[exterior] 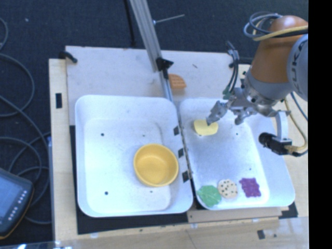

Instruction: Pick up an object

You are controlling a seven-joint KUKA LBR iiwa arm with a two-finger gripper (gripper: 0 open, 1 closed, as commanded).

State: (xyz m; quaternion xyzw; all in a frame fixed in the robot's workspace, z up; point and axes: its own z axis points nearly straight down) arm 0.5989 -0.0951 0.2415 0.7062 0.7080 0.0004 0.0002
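Note:
My gripper (226,119) hangs over the back of the right bin (270,165), open, with bare bin floor showing between its fingers. The left fingertip (212,120) is at the right edge of a pale yellow flat piece (204,128) that lies on the bin floor near the dividing wall. The piece sits beside that finger, not between the two. Along the right bin's front edge lie a green round piece (209,195), a speckled cookie (227,189) and a purple piece (250,187).
A yellow bowl (155,164) stands in the left bin (98,139), towards its right side. An orange object (177,82) rests on the bench behind the bins, next to a slanted metal pole (148,30). Black cables and a connector (272,141) hang off the wrist over the right bin's right side.

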